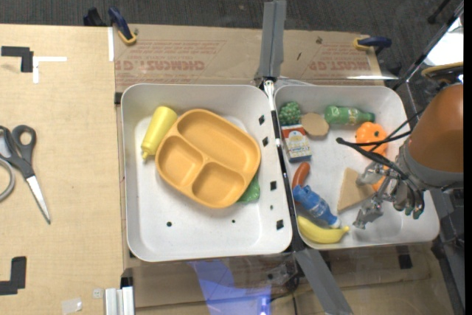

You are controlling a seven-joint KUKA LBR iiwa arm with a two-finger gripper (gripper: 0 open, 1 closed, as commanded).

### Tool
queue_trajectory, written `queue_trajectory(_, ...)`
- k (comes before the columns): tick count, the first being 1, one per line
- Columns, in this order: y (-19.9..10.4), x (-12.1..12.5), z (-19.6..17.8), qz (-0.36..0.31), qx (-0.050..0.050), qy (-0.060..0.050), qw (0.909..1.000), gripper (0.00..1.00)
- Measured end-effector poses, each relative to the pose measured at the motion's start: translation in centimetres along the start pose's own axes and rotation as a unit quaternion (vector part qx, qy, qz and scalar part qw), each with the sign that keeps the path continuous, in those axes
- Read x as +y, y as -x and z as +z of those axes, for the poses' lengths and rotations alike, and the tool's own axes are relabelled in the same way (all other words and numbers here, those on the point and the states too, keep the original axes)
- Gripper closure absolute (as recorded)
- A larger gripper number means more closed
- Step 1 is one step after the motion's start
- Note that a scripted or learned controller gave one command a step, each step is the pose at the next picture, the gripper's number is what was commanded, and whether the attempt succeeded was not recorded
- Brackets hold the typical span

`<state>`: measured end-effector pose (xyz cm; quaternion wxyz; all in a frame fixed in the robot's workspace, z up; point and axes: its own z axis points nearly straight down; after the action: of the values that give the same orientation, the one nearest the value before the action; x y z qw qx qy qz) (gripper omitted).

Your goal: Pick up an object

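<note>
My gripper is low in the right bin, at the right edge of a tan wedge that lies flat on the bin floor. Its fingers stand apart, one fingertip toward the front and the other by the wedge's upper corner. The gripper is open and holds nothing. Around it lie a banana, a blue bottle, a red sausage and an orange fruit. The arm's orange band covers the bin's right side.
At the back of the right bin lie a green bottle, a tan disc, a broccoli piece and a small box. The left bin holds an orange divided plate, a yellow bottle and a green item. Scissors lie on the far left.
</note>
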<state>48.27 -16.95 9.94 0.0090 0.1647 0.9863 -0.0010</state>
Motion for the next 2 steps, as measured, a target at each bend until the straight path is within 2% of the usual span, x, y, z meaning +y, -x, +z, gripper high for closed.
queue_trajectory(1, 3.5, 6.2, 0.0, -0.018, -0.003, 0.002, 0.9998, 0.0)
queue_trajectory(2, -0.3, 7.4, -0.1, 0.022, -0.008, -0.001, 0.9997, 0.0)
